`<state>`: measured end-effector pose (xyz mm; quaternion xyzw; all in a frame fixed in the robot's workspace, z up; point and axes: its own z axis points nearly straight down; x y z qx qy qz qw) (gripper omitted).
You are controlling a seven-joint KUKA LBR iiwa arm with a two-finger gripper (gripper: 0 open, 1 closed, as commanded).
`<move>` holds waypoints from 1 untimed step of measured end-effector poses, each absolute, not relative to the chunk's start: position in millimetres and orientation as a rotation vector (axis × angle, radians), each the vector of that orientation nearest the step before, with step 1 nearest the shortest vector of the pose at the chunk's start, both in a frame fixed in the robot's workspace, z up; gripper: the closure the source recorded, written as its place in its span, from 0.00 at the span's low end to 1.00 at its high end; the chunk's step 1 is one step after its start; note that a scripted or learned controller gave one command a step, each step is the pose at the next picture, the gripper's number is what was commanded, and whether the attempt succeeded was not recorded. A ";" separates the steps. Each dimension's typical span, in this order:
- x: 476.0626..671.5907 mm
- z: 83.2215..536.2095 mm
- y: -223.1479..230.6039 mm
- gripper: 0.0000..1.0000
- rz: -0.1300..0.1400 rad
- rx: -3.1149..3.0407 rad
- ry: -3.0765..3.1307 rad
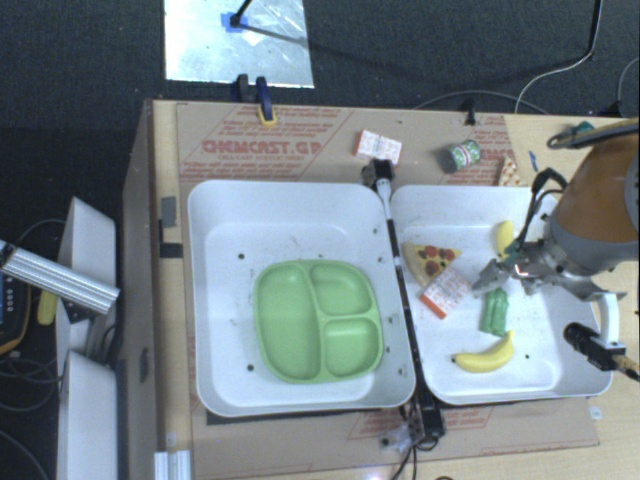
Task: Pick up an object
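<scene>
- Over the right-hand white bin (470, 393), the grey KUKA arm (590, 218) reaches in from the right, its orange band showing above the wrist.
- Its gripper (497, 271) hangs low at the bin's middle, just above the far end of a green rectangular object (494, 311); whether the claw is open or closed cannot be told from this angle, and nothing is seen clamped in it.
- Close to the gripper's left lie a toy pizza slice (431, 260) and, just nearer, a white-and-orange packet (443, 291).
- A yellow banana (485, 356) rests toward the bin's near wall; a second yellow piece (505, 236) sits at the far side, partly hidden by the arm.
- Left of the divider, the other white bin (225, 228) carries a light green three-compartment tray (318, 320).
- On the far cardboard stand a small green can (462, 155) and a white card (378, 146).
</scene>
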<state>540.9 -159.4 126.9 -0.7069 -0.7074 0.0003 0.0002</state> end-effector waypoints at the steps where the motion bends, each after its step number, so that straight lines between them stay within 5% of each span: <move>1: 524.2 84.2 -177.5 0.00 0.000 -2.221 -2.223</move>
